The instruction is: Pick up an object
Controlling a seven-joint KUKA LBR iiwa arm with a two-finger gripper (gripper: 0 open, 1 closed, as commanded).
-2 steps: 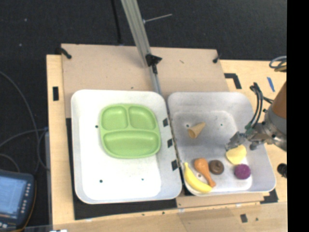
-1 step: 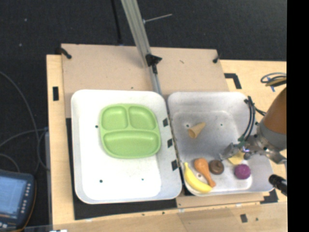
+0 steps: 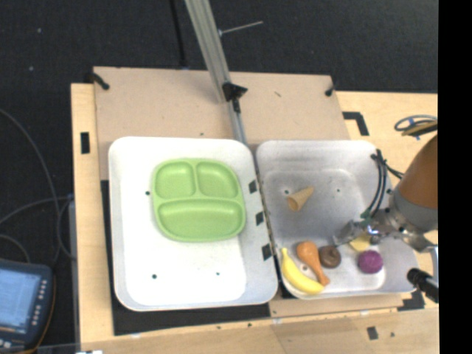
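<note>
The right bin holds a tan cone near its middle. Along its front edge lie a yellow banana, an orange carrot, a small brown round piece and a purple ball. My gripper hangs low at the bin's right side, just above and behind the purple ball, with a small yellowish piece right beneath it. The arm with its orange band comes in from the right.
The left bin carries a green divided plate. A metal pole slants down from the top to the gap between the bins. A tablet lies off the bench at lower left.
</note>
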